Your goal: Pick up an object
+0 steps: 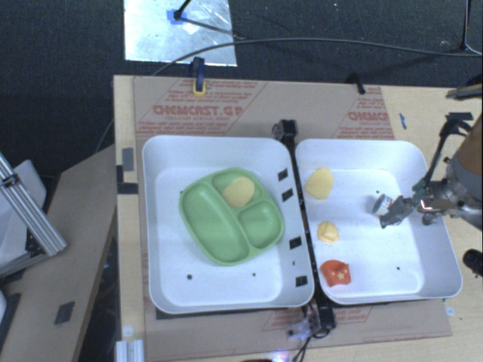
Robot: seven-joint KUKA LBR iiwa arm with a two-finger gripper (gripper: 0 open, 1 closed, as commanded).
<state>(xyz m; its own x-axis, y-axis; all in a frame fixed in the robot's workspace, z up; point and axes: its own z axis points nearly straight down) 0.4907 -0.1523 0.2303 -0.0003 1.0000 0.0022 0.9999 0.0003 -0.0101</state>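
The right bin [423, 277] holds three loose objects. A pale yellow lump [320, 182] lies near its left wall, a smaller yellow piece [327, 232] sits below that, and a red object [336, 272] rests in the front left corner. My gripper [386, 210] reaches in from the right and hovers over the bare middle of this bin, well to the right of the small yellow piece and apart from all three. Nothing shows in its grasp.
The left bin [162, 277] holds a green divided plate [215, 228] with a yellow object [239, 192] in its upper compartment. A black-clipped divider [296, 225] separates the two bins. A cable [436, 157] runs down beside the arm at the right.
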